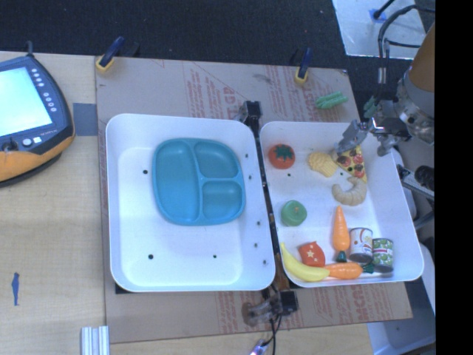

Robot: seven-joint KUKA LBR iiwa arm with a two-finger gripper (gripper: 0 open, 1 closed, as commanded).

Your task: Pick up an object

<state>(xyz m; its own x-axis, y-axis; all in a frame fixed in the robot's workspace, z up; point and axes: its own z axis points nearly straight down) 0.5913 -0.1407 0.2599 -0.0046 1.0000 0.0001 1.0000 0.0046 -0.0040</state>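
i see my pincer (pixel 353 140) hanging just above the pizza slice (pixel 353 163) in the right bin (pixel 405 220); i cannot tell its opening.

A robot lab: clamped cardboard bench (pixel 222 87), teach pendant (pixel 29 117), toy-food bins (pixel 399 198).

A divided plate (pixel 198 180) lies in the left bin (pixel 129 265), while the right bin (pixel 403 205) holds toy foods, the banana (pixel 299 267) at its near-left corner
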